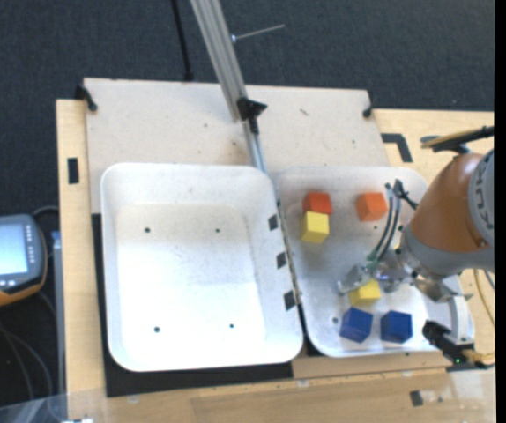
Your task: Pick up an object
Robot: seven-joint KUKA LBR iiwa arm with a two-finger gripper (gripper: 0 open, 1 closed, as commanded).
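Hovering over the small yellow cube [367,291], the gripper [369,282], its opening indiscernible, likely meets a light, rigid block best pinched across opposite flat faces.

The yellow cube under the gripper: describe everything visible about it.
The yellow cube is small, plain and matte, likely foam or painted wood. It sits on the floor of the right bin, slightly turned, partly covered by the gripper above it. Two blue cubes lie just below it, the nearer one close to its corner; contact cannot be told.
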